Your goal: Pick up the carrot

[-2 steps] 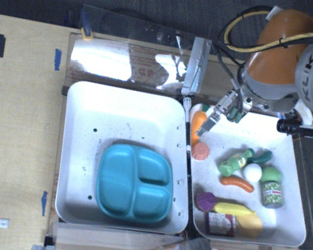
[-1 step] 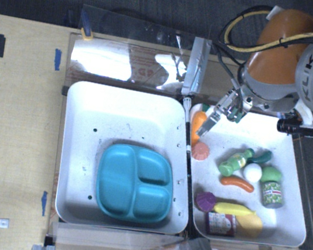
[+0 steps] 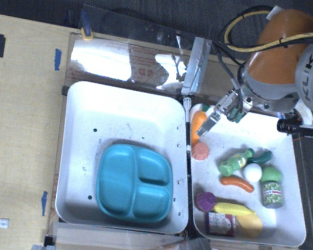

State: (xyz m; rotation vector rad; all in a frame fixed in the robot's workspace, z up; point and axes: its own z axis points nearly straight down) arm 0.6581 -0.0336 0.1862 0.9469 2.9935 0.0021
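The carrot, orange with a green top, lies in the right bin against its left wall, near the far corner. My gripper comes down at a slant from the upper right, and its tip is right at the carrot's right side. I cannot make out whether it grips the carrot. The arm's orange band and grey wrist hang over the bin's far right corner.
A pink disc lies just in front of the carrot. Further right are a green bottle, a white egg, an orange sausage and a green jar. A blue divided plate lies in the left bin.
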